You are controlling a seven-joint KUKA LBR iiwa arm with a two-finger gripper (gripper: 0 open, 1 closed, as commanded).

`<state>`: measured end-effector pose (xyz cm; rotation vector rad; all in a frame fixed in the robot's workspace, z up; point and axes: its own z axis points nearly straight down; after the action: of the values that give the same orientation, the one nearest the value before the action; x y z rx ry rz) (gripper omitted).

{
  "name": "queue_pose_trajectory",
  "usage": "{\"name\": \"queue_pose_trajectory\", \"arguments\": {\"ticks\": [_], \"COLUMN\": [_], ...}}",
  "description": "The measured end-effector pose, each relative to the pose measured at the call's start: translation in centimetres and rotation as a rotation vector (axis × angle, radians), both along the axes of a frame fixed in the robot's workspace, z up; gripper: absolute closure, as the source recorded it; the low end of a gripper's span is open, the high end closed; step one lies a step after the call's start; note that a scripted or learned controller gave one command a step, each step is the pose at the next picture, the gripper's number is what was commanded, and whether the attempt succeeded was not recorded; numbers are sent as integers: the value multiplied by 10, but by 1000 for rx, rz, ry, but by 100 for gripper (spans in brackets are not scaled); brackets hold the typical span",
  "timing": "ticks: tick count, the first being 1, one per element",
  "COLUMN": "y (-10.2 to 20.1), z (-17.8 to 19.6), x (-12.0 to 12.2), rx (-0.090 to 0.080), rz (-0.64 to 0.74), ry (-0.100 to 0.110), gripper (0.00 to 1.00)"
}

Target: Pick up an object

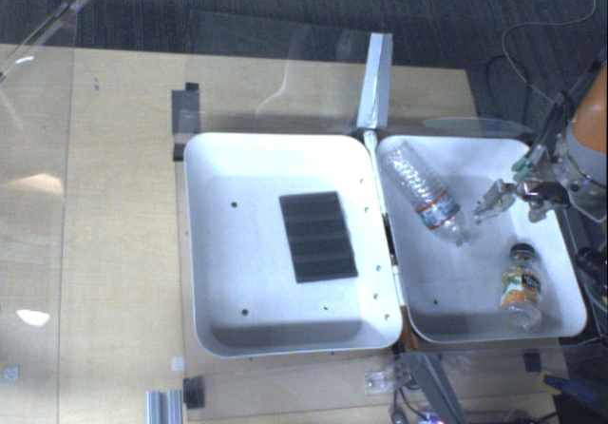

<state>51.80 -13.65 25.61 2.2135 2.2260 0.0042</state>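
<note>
Small bottle near right bin front edge.

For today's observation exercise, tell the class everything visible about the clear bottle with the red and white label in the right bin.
The clear plastic bottle lies on its side in the right bin, running diagonally from the far left corner toward the middle. It looks ribbed and see-through, with a red and white label band near its lower end. It rests on the bin floor, apart from the jaws.

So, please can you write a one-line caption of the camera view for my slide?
Gripper open above right white bin holding a clear plastic bottle and an orange-labelled bottle; ribbed black rectangular block in left bin.
</note>
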Motion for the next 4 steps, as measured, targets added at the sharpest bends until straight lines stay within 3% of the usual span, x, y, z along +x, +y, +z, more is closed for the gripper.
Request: {"name": "queue_pose_trajectory", "arguments": {"ticks": [1, 2, 3, 4], "y": [4, 35, 36, 21], "z": [-69, -162, -150, -137], "x": [65, 75, 77, 85], "rx": [-1, -6, -6, -3], "rz": [159, 351, 352, 510], "ry": [-1, -9, -15, -4], "gripper": [0, 0, 100, 100]}}
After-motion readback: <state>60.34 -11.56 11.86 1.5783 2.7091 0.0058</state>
